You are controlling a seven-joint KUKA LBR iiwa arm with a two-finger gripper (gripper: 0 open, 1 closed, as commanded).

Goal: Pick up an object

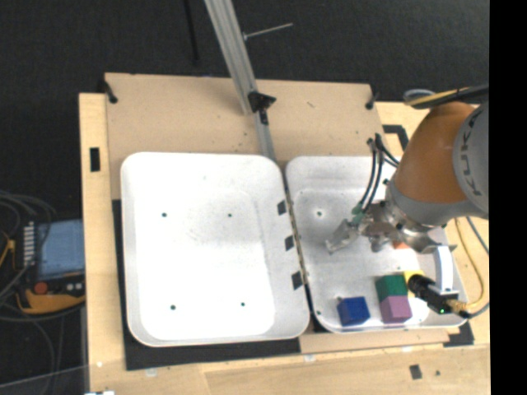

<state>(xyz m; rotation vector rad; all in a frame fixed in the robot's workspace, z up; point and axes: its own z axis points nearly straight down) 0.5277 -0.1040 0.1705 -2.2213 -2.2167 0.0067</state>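
Plywood bench with two white bins, and the blue block point(352, 311), green block point(391, 286) and purple block point(397, 309) sit along the right bin's point(317, 179) near edge while the gripper point(342, 239) hangs empty-looking above mid-bin, so I'd guess it's mid-approach and needs to drop toward them.

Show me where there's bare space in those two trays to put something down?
The left bin is bare white floor. In the right bin, the far-left part is free; its near edge is crowded with the blue block, purple block and green block, under the gripper.
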